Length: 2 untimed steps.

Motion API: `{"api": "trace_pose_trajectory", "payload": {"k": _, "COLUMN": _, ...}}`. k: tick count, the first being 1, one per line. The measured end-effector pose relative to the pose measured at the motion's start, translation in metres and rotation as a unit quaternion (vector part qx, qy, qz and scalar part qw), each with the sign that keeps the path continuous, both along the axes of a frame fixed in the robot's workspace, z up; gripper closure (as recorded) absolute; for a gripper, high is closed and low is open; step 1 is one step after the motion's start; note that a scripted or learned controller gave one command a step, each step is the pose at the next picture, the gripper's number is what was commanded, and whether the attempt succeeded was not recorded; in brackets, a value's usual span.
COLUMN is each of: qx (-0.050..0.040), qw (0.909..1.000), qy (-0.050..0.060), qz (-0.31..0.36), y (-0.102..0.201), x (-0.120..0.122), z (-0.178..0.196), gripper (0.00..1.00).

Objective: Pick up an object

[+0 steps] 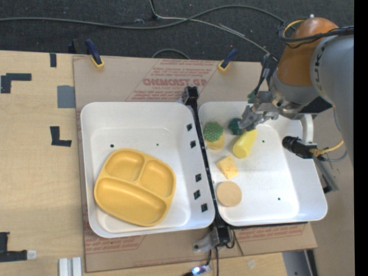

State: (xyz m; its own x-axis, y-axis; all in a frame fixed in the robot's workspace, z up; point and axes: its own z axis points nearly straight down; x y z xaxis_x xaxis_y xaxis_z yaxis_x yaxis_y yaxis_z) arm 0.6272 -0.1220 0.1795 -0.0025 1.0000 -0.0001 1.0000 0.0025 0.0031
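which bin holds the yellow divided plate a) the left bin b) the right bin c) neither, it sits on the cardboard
a, the yellow divided plate lies flat inside the left bin, across the centre divider from the small items in the right bin.

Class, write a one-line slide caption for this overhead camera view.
Grey arm's gripper hovers over a dark green object and yellow cylinder in the right white bin.

The table (pixel 34 171) has a light wood top. A brown cardboard sheet (pixel 167 79) lies flat on it, beside and beneath the fingers (pixel 250 119). Two white bins (pixel 138 114) rest side by side on that sheet.
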Motion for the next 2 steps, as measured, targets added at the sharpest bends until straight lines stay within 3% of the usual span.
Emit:
{"api": "trace_pose_trajectory", "payload": {"k": 1, "qx": -0.0001, "qw": 1.0, "qy": 0.0, "qz": 0.0, "y": 0.0, "x": 0.001, "z": 0.035, "gripper": 1.0}}
{"api": "trace_pose_trajectory", "payload": {"k": 2, "qx": 0.0008, "qw": 1.0, "qy": 0.003, "qz": 0.001, "y": 0.051, "x": -0.014, "z": 0.037, "gripper": 1.0}}
